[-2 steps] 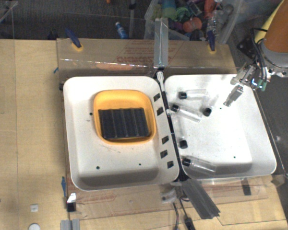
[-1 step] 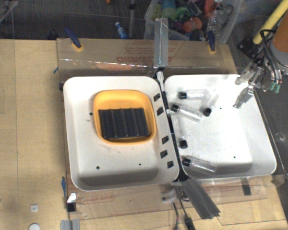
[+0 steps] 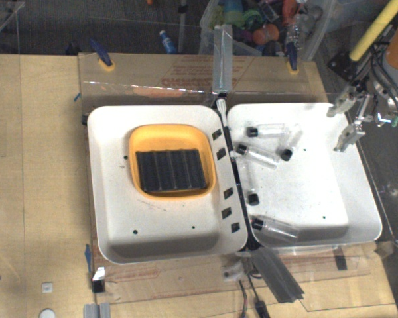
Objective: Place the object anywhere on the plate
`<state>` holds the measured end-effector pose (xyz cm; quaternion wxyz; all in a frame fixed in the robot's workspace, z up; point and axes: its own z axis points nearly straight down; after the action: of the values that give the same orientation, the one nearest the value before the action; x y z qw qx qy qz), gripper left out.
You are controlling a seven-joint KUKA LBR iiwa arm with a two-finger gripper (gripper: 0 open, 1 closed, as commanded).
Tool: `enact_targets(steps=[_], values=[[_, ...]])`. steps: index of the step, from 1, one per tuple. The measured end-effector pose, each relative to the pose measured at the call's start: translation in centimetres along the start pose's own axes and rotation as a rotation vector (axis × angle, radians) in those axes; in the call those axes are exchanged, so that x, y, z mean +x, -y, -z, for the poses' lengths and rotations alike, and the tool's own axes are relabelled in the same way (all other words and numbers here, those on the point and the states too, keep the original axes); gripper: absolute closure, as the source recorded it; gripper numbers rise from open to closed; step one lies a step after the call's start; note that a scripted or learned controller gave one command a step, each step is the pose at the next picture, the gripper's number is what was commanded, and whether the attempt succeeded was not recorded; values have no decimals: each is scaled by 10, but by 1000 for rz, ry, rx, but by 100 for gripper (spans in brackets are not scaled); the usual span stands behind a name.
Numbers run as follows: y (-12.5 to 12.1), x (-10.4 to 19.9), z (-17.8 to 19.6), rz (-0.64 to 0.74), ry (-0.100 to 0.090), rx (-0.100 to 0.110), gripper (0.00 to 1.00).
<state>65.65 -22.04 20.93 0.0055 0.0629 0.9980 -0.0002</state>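
Observation:
An orange plate (image 3: 169,133) lies in the left bin (image 3: 109,177), with a dark ridged rectangular block (image 3: 171,169) lying on its middle. In the right bin (image 3: 331,197) lie several clear plastic tubes with black caps: one near the back (image 3: 268,131), one just in front of it (image 3: 260,155) and one at the front edge (image 3: 276,227). My gripper (image 3: 334,130) hangs over the right bin's back right corner. It is open, with nothing between its two grey fingers (image 3: 345,138). It is well to the right of the tubes and far from the plate.
A divider with black clips (image 3: 225,177) separates the two bins. A small black cap (image 3: 252,197) lies near it. A clear upright panel (image 3: 221,58) stands behind the bins, and a crate of coloured toys (image 3: 265,8) sits beyond it. A yellow tube (image 3: 381,18) slants at the top right.

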Motion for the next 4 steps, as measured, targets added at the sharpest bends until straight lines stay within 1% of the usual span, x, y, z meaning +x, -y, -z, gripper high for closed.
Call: enact_targets(steps=[1, 2, 3, 4], values=[[-5, 0, 21, 292, 1, -1, 0], [-16, -10, -19, 597, -5, -5, 0], [0, -12, -3, 961, 1, -4, 0], [-12, -11, -7, 1289, -2, -8, 0]])
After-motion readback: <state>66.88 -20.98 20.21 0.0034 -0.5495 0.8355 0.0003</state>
